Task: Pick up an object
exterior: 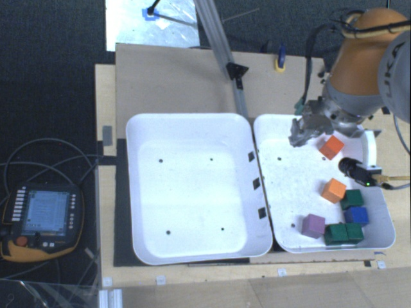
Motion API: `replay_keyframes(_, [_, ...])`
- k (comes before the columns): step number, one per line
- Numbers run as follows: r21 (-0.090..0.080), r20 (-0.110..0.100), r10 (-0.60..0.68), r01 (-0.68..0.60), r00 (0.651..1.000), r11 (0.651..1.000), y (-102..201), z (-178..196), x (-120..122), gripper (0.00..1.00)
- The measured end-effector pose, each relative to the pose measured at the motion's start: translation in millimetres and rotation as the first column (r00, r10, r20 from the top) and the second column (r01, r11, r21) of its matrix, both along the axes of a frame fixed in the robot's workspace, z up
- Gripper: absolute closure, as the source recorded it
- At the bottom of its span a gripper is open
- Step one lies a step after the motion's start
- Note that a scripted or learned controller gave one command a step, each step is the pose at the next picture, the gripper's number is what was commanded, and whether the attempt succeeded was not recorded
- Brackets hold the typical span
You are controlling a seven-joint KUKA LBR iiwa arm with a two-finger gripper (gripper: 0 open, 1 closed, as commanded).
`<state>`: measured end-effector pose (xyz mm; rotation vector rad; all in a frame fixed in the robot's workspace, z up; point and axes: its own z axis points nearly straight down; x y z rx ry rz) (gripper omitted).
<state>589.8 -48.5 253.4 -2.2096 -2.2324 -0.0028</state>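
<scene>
My gripper (300, 135) hangs over the upper part of the right bin (282, 172), near its back wall. An orange-red block (332, 147) lies just to the gripper's right, apart from it. Further toward the front are an orange block (333, 190), a purple block (313, 225), a blue block (357, 215) and green blocks (340, 234) clustered in the front right corner. Nothing shows between the gripper and the bin floor.
The left bin (138, 172) sits beside the right one, with a shared divider edge (257, 185). A slanted grey pole (218, 37) stands behind the bins. A teach pendant (42, 220) lies off the bench at far left.
</scene>
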Motion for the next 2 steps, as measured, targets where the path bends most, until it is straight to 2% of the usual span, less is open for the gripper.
replay_keyframes(1, [0.001, -0.001, 0.000, 0.000, 1.000, 1.000, 55.5, -17.2, 6.8, 1.00])
replay_keyframes(2, [0.001, 0.002, 0.001, -0.001, 1.000, 1.000, 110.6, -9.1, 14.7, 1.00])
